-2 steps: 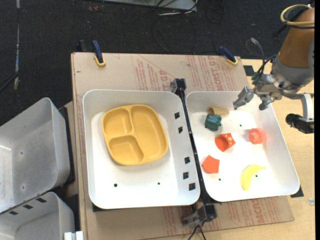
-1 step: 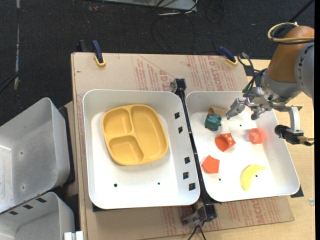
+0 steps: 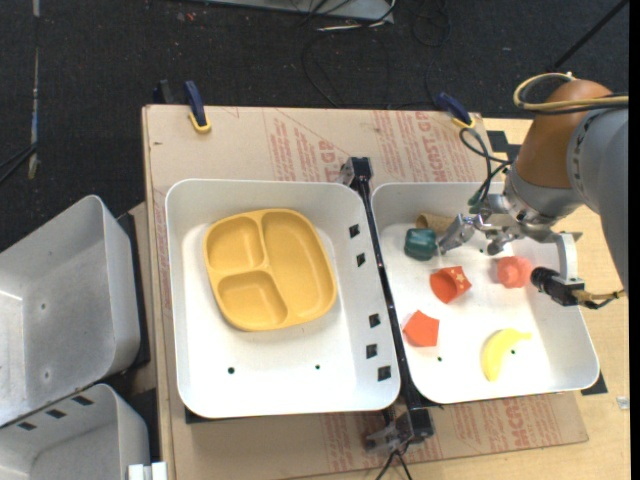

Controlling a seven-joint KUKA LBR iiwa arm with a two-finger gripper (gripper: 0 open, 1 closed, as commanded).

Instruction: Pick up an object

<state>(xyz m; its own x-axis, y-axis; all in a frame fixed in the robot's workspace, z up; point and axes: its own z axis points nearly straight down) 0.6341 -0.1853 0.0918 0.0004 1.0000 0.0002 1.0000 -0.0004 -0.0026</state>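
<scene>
Hovering jaws (image 3: pixel 478 230) beside teal block (image 3: pixel 420 242)

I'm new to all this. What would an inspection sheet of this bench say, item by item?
Surface: cardboard-covered bench bearing two white bins, left bin and right bin.
Job's things: teal block, two red blocks, pink block, yellow banana, all in the right bin.
Clutter: yellow divided plate in the left bin.
Grippers: gripper low over the right bin, beside the teal block.
Cables: black cables on the floor.
Surroundings: spare white bins at left.
</scene>
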